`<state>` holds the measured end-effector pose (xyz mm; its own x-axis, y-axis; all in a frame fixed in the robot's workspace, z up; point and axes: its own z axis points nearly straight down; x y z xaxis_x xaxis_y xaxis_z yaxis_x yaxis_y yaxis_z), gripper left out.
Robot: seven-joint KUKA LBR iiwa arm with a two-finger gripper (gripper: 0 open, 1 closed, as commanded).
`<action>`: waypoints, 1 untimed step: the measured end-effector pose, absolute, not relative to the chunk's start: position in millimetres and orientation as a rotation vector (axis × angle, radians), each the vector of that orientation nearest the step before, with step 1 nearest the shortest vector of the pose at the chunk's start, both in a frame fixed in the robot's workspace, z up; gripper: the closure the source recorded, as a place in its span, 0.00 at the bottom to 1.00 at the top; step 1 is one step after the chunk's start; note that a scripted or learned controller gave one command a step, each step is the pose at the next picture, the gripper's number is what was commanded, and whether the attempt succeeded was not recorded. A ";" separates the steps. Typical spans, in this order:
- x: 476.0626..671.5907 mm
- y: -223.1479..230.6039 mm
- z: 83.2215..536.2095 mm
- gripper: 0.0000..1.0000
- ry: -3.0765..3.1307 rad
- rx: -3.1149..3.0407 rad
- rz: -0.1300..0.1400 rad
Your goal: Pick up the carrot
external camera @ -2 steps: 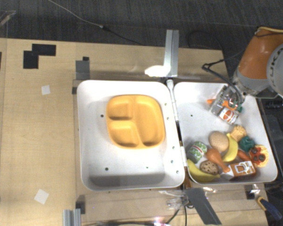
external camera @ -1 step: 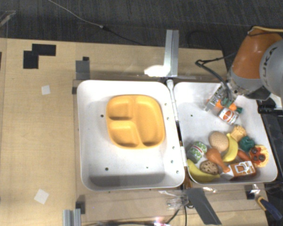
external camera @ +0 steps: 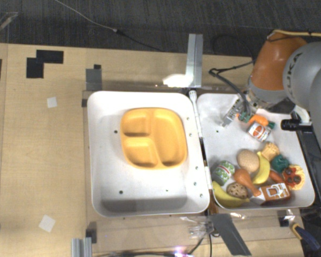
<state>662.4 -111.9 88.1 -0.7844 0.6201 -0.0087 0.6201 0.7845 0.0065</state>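
hand [external camera: 234, 112]: low over the back part of the right bin [external camera: 219, 143], pointing toward the view's left; whether its tips are apart or together I cannot tell, and nothing shows between them
carrot from hand: toward the front of the same bin, well apart from the hand, with bare bin floor between the two
carrot [external camera: 245, 179]: small orange taper, long axis slanting from upper left to lower right, lying among the toy food
nearest row: cookie [external camera: 236, 190] on a banana [external camera: 228, 197], juice box [external camera: 275, 193] just beside
next back: green can [external camera: 223, 172], potato [external camera: 248, 159] touching the carrot's upper end
farther: small carton [external camera: 258, 129] near the hand
left bin: yellow tray [external camera: 151, 138]
judgement: the carrot is crowded, so a clean grasp looks hard
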 end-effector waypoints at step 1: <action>645.7 -142.2 88.2 0.00 2.684 1.615 0.005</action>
